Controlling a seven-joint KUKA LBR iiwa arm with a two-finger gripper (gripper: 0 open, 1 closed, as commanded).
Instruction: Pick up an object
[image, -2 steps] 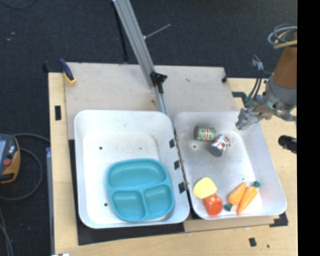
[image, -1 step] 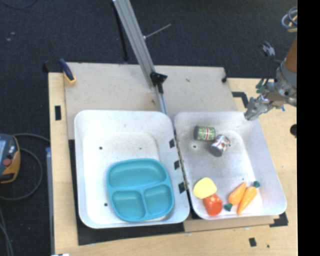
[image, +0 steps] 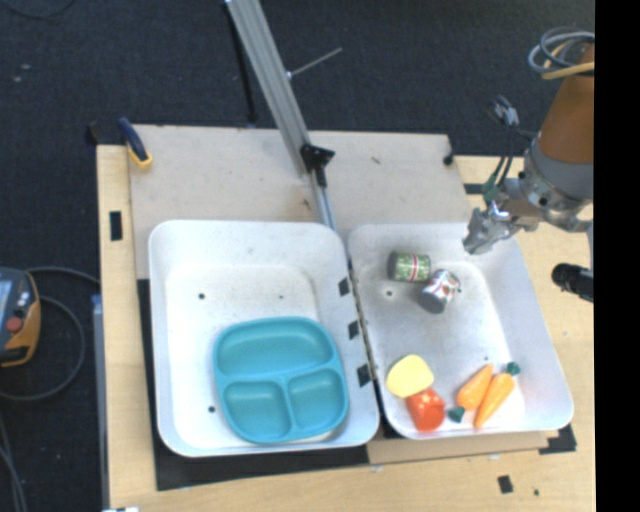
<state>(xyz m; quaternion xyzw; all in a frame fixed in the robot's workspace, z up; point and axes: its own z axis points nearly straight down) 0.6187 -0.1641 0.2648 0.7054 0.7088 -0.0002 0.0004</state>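
The right bin (image: 530, 330) holds a small green can (image: 409, 266) lying on its side, a crumpled silver object (image: 439, 290) beside it, a yellow piece (image: 409, 376), a red pepper (image: 426, 409) and two orange carrots (image: 486, 392) near the front. My gripper (image: 481, 235) hangs over the bin's far right corner, to the right of the green can and apart from it. Nothing shows between its fingers.
The left bin (image: 180, 270) holds a teal divided tray (image: 281, 378) at its front. A metal pole (image: 280, 95) slants down to the seam between the bins. The arm with its orange band (image: 568, 120) comes in from the upper right.
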